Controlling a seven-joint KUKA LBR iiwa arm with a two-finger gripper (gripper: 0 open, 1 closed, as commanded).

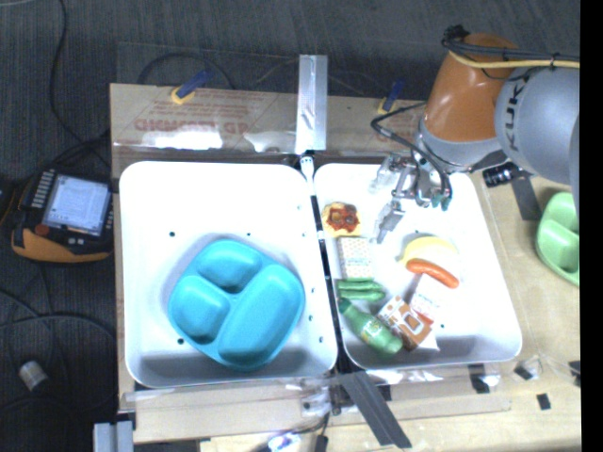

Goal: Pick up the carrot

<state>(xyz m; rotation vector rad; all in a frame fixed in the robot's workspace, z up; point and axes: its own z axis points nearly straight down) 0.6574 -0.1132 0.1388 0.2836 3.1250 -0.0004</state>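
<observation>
Orange carrot [432, 272], turquoise divided plate [237, 301], green bottle [370, 329], white bins [151, 196].

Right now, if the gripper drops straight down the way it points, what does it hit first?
Probably bare floor of the right bin. The gripper hangs over a gap between the small pizza toy and the carrot. Depth is hard to judge.

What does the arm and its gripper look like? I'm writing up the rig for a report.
The arm is a rounded grey body with dark lettering on its side and a broad orange band above the wrist. Thin black cables loop around the band and wrist. The gripper is a small metallic assembly with two slim, pale fingers.
</observation>
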